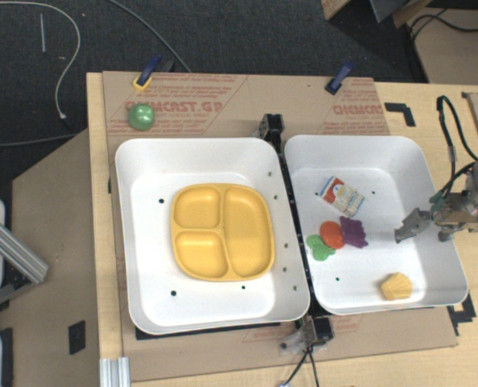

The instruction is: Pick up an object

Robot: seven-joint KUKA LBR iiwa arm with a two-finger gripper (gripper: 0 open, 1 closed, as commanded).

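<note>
Two shallow white bins sit side by side on the counter, and the loose things all lie in the right bin (400, 156); the left bin (142, 216) carries a yellow divided plate (222, 232). The jaws (405, 230) hang over the right bin close to its right wall, reaching in from the counter's right edge, with one dark finger tip pointing toward the bin's middle; whether they are released or clenched I cannot tell, and nothing shows between them. The nearest candidates lie two ways from there: the yellow block (396, 285) sits toward the bin's front edge, near the front right corner, almost straight below the jaws in this view, while the purple piece (353, 233) lies to their left at about the same depth, touching an orange-red piece (331, 234), with a green piece (320, 248) just beside that near the bin's left wall. A small printed card (341, 196) lies farther back, toward the bin's centre. The yellow block stands alone, well apart from the cluster, so it looks the cleaner pick; its long axis runs roughly left to right. A green ball (141, 117) rests on the counter beyond the left bin's rear corner.
</note>
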